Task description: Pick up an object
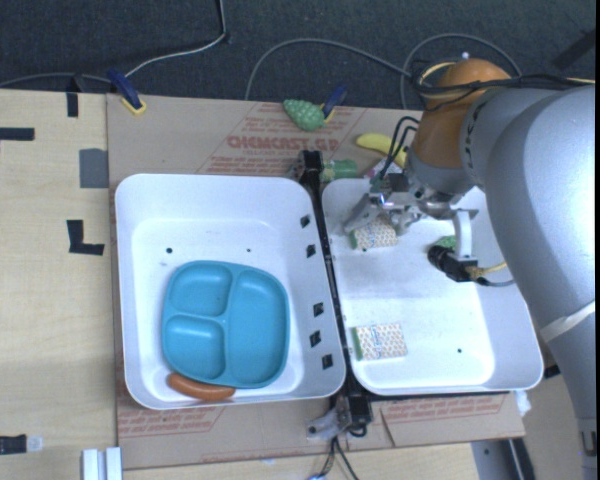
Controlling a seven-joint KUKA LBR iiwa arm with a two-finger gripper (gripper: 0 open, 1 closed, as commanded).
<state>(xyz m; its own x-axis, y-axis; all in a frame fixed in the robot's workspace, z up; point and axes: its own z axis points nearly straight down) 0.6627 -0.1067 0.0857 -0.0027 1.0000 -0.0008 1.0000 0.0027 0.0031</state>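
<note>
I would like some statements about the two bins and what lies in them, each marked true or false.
1. The blue plate lies in the left bin. True.
2. An orange sausage lies at the plate's near edge. True.
3. Both speckled sponges are in the left bin. False: both are in the right bin, one sponge near the front, the other sponge at the back.
4. The tool is over the left bin. False: it is over the back of the right bin, by the far sponge.
5. A green thing lies on the cardboard behind the bins. True.
</note>
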